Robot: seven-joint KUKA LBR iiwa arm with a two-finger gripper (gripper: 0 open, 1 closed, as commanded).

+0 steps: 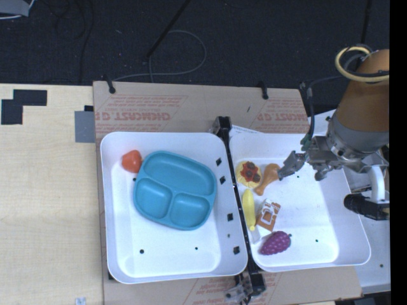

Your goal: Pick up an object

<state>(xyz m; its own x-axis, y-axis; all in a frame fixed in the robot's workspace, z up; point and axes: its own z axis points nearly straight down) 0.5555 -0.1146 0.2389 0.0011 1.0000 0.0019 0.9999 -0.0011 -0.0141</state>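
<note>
Overhead view of the two bins, read from left to right. Farthest from the gripper, in the left bin (117, 259), a red-orange round piece (131, 161) lies just beside the upper left corner of a blue divided plate (174, 189); both are well apart from the hand and play no evident part in the step in hand. Across the centre divider, the right bin (343, 250) holds the cluster of small items: a round yellow piece with dark red topping (248, 171), a yellow banana-like piece (248, 208) below it, a small orange-and-white block (268, 215), and a bunch of purple grapes (276, 242) nearest the camera. The tan drumstick-like piece (269, 176) lies closest to the hand, just to its left and slightly below, its long axis slanted, narrow end pointing up and right toward the fingers, broad end down and left against the round yellow piece. The gripper (299, 162) hovers low over the right bin with nothing seen between its fingers, which appear spread apart. Judged step: the approach before a grasp, with no object lifted yet. The next move likely calls for a short shift left, a turn of the wrist so the fingers straddle the piece across its slanted axis, then descent and closure without nudging its neighbours.
</note>
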